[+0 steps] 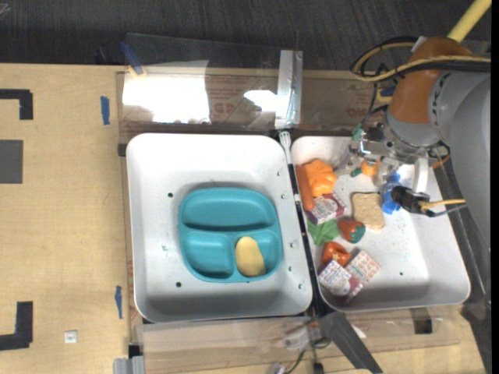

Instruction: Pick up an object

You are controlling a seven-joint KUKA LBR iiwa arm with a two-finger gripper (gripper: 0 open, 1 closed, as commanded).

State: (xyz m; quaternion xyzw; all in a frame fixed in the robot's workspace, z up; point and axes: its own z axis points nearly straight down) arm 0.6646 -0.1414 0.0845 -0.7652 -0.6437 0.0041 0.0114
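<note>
Tan bread slice (369, 209) lies just below-left of gripper (387, 179), long axis running down the right bin (437, 275); grip state indiscernible, wrist clutter hides it.

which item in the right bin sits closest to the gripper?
The tan bread slice, just below the gripper. The orange pepper lies further left; the checkered packets sit at the bin's near edge.

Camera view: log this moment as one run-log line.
arm: over right bin far end | gripper: above toys, grip unclear | teal tray: left bin, holds yellow item
</note>
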